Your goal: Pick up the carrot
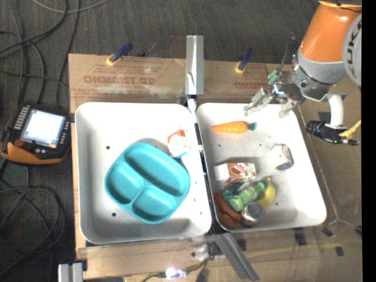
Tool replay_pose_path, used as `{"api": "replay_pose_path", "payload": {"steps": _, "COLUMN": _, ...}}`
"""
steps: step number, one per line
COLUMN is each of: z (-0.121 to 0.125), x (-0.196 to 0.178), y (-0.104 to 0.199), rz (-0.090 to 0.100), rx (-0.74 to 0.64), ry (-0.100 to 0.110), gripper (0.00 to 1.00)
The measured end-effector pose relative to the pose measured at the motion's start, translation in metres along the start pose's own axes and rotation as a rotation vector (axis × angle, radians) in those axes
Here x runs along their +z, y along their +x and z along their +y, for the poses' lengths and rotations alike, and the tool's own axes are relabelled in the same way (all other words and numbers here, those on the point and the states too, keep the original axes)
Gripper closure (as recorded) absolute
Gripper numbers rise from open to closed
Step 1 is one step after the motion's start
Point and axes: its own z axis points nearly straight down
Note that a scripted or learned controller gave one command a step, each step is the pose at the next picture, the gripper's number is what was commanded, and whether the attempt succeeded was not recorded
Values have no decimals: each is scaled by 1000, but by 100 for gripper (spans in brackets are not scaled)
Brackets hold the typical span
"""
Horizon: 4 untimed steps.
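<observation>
Camera view: looks down at a slant on two white bins side by side on the counter (88, 78).
Arm: grey with an orange band, reaching in from the right edge over the far right corner of the right bin (315, 175).
End effector (271, 101): hangs over the far rim of the right bin, its two thin fingers (257, 103) spread apart with nothing between them.
Carrot (233, 127): orange with a small green tip, lying flat on the floor of the right bin, just below and left of the end effector, not touching it.
Small can (283, 156): on its side in the right bin, below the end effector and right of the carrot, apart from both.
Printed packet (235, 171): further below the end effector, near the middle of the right bin.
Green bottle (247, 195): in a cluster with a yellow item (268, 195) and brownish items (226, 211) at the near side of the right bin, well apart from the end effector.
Teal divided plate (147, 183): in the left bin (88, 175), far left and below the end effector.
Small white and orange carton (178, 143): in the left bin by the divider, at the plate's far edge.
Handheld pendant (36, 133): off the counter at the far left.
</observation>
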Motion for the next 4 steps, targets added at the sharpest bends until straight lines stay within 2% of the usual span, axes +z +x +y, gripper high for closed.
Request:
{"api": "replay_pose_path", "payload": {"steps": 1, "z": 48, "x": -38, "y": -5, "rz": -3, "rx": 89, "ry": -1, "gripper": 0}}
{"api": "replay_pose_path", "payload": {"steps": 2, "z": 48, "x": 120, "y": 9, "rz": -2, "rx": 155, "ry": 2, "gripper": 0}}
{"api": "replay_pose_path", "payload": {"steps": 3, "z": 48, "x": 168, "y": -7, "rz": -2, "rx": 125, "ry": -1, "gripper": 0}}
{"api": "replay_pose_path", "payload": {"steps": 4, "z": -13, "x": 133, "y": -41, "rz": 0, "rx": -37, "ry": 0, "gripper": 0}}
